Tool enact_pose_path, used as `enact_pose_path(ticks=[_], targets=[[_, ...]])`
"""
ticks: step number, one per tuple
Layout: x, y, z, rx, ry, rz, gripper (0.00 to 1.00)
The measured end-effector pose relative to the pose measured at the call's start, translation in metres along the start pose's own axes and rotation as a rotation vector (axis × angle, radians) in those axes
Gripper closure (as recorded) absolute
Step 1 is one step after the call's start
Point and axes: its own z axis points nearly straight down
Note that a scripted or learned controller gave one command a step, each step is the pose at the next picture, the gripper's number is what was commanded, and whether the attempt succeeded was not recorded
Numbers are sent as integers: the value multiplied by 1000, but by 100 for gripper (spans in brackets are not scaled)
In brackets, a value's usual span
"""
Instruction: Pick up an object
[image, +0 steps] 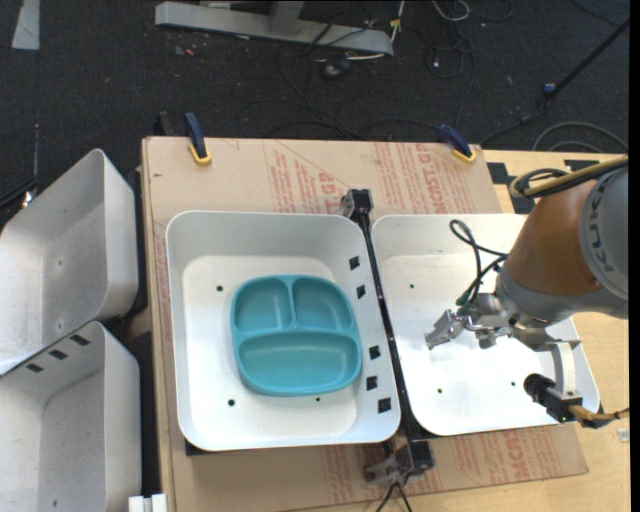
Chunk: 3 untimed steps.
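Grey metal fingers of the gripper (445, 331) are spread apart with nothing between them, held low over the right bin (420, 262). Beyond its tips, across the divider, a teal sectioned plate (296, 334) lies flat in the left bin (200, 300), likely the pick target.

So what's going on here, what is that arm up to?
A grey and orange robot arm reaches in from the right, with its gripper over the right white bin. Its job is to pick something up. A teal divided plate lies flat in the left bin, apart from the gripper.
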Motion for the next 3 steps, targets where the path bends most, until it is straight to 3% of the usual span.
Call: enact_pose_path(ticks=[1,2,3], targets=[[0,0,26,-3,0,-1,0],[0,0,14,-5,-1,1,100],[-7,6,-34,-9,-2,-4,100]])
